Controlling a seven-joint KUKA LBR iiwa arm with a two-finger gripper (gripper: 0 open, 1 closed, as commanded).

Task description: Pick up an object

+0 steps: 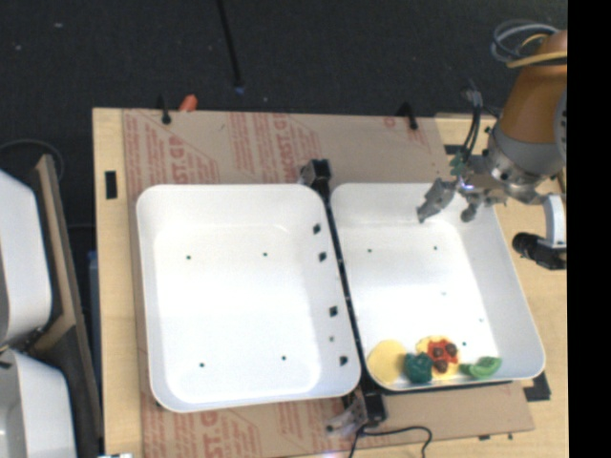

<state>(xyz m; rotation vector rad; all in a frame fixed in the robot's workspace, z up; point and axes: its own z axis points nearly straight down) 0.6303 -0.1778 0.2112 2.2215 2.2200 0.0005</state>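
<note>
Arm: one KUKA iiwa arm (530, 113), grey with an orange band, enters from the view's right and hangs above the far right corner of the right bin.
Gripper: one two-finger gripper (447, 206); its fingers are spread apart with nothing between them. It sits over the right bin's far edge, well apart from the objects.
Bins: two shallow white bins side by side. The right bin (401, 275) serves as landmark; the left bin (229, 294) lies just beside it across the divider.
Divider: one dark strip (334, 284) runs between the two bins, touching both rims.
Objects: four small items, all clustered in the right bin's near corner, along its near wall.
Yellow disc: one pale yellow round piece (386, 359), leftmost of the cluster.
Teal object: one dark green-blue lump (417, 369), just beside the yellow disc.
Red and yellow object: one piece (440, 351), touching the teal object on its far side; exact shape cannot be told.
Green object: one bright green piece (484, 366), rightmost, near the right bin's near right corner.
Bench: one cardboard-covered surface (239, 151) bears both bins.
</note>
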